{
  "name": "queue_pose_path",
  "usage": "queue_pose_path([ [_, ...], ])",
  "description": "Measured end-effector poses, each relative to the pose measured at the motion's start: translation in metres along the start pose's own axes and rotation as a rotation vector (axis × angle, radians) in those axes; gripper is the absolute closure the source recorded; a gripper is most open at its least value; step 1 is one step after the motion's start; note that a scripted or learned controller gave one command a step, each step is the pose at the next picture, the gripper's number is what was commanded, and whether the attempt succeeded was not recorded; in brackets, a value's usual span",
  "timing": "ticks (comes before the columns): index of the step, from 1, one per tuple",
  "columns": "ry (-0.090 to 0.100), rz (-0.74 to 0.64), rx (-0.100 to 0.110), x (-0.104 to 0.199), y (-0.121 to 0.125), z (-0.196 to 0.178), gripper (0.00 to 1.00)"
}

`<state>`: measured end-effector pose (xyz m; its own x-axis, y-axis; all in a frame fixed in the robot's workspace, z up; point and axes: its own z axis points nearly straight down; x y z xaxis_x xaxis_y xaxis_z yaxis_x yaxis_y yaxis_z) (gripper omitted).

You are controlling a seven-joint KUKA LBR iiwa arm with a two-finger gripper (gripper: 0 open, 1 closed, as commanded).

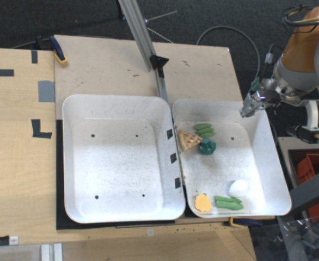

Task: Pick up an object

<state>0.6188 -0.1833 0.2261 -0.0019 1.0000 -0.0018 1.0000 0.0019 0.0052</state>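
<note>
The left bin (118,156) fills mid-frame. The right bin (268,162) beside it holds a pizza slice (189,140), green beans (204,129), a dark green pepper (207,147), white ball (238,188), green pod (228,202) and yellow piece (203,203). The claw (248,110) hangs over that bin's upper right rim, holding nothing visible.

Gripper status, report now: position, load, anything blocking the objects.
Gripper over right bin's far right rim, nothing seen in it. Pizza slice, green pieces, white ball all lying in bin. Nothing blocking.
</note>
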Motion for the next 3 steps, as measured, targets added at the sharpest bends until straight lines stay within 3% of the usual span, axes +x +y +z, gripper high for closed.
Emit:
queue_pose_path([
  [1,0.003,-0.004,0.007,0.049,0.002,0.009,1.0],
  [3,0.004,-0.005,0.006,0.164,0.005,-0.006,1.0],
])
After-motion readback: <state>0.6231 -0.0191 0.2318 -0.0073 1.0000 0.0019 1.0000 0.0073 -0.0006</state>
